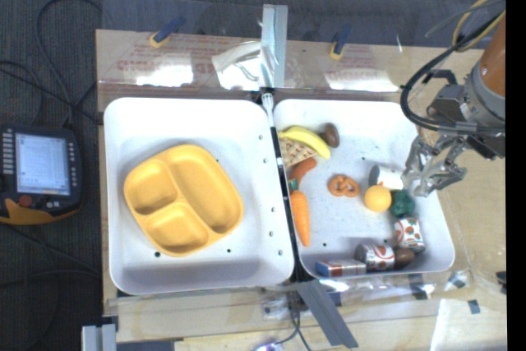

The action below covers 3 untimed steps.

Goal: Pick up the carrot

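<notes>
Lower centre of the frame, carrot (301, 217) lying lengthwise against the left wall of the right bin (440, 255) — gripper (429, 175) at right edge, fingers apart and empty; best crossed leftward, aligned across the carrot's narrow width, then lowered.

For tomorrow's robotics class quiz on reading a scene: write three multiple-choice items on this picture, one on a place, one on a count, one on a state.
1. The carrot lies:
A. in the left bin
B. along the right bin's left wall
C. on the bench

2. The yellow tray has how many compartments?
A. three
B. two
C. five

3. The gripper is:
A. holding the carrot
B. over the tray
C. at the right bin's right side, apart from the carrot

Answers: B, it lies beside the divider; A, three hollows show; C, the pretzel and yellow ball lie between.
</notes>
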### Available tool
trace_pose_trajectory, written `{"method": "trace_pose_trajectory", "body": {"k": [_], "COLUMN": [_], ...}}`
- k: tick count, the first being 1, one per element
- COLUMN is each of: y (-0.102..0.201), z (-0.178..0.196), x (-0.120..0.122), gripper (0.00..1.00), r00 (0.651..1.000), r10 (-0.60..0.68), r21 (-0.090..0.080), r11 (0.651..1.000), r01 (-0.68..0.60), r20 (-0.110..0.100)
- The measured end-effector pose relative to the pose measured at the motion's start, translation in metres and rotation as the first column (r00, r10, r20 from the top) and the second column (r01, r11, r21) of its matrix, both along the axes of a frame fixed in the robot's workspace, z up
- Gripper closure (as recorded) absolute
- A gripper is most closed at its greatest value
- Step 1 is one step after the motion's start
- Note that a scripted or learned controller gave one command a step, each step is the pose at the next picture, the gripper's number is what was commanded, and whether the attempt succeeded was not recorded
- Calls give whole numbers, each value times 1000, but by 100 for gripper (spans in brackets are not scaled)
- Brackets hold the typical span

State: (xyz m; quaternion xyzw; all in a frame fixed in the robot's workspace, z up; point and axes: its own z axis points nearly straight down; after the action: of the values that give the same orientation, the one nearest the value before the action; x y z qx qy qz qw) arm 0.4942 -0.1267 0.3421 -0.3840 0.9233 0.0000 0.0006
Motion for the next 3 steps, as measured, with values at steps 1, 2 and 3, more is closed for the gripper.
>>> {"method": "trace_pose_trajectory", "body": {"k": [1,2,3], "y": [2,-37,-61], "z": [0,-141,-250], "x": [1,15,36], "gripper": [0,0,0], "r00": [1000,999,989], "r10": [3,-39,-148], "r21": [1,4,0], "r11": [1000,999,989], "r01": [-3,39,148], "r20": [1,-10,15]}}
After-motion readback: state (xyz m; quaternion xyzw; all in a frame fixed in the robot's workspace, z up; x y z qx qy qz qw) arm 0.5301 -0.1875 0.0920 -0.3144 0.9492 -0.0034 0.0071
